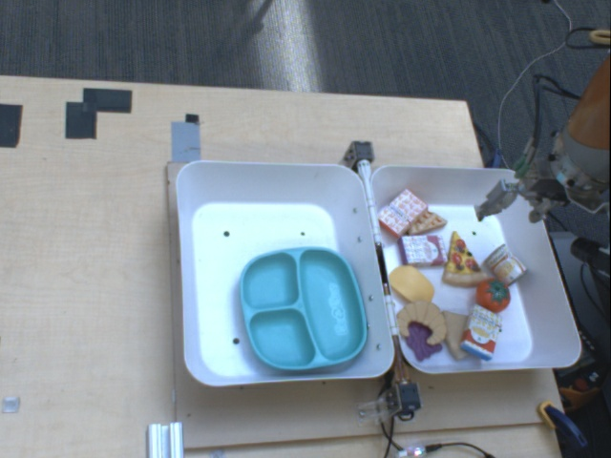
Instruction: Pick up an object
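This looks like a robotics lab, because a pale wooden counter (86, 256) with black tape marks (95, 111) carries two white bins (277, 184) clamped together, loose cables (535, 84) hang at the right, and grey carpet (286, 27) covers the floor.

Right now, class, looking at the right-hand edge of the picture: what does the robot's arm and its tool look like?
The arm is grey, with an orange band above the wrist. At its end sits a small dark grey tool of angular metal parts. Thin cables loop on the floor behind it.
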`<state>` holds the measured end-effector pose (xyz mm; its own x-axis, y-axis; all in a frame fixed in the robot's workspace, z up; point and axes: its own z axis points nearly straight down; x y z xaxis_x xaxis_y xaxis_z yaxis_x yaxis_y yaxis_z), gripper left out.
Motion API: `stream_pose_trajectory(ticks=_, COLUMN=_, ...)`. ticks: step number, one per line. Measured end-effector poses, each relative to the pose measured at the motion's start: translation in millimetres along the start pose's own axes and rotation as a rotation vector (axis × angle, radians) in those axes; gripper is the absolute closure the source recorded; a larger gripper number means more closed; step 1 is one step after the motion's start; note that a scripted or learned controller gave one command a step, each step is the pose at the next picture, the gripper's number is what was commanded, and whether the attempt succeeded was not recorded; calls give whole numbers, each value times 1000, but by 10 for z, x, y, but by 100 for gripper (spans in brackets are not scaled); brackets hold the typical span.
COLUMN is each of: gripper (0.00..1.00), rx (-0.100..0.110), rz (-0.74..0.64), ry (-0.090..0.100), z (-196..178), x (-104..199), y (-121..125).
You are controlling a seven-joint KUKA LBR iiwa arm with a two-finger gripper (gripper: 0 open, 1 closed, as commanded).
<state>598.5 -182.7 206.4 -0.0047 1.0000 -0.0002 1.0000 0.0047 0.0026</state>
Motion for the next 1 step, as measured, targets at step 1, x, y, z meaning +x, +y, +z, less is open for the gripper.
stream_pose_trajectory(ticks=1, gripper=0, rx=-16, rz=-2, ry=-3, z=935, x=67, y=-558)
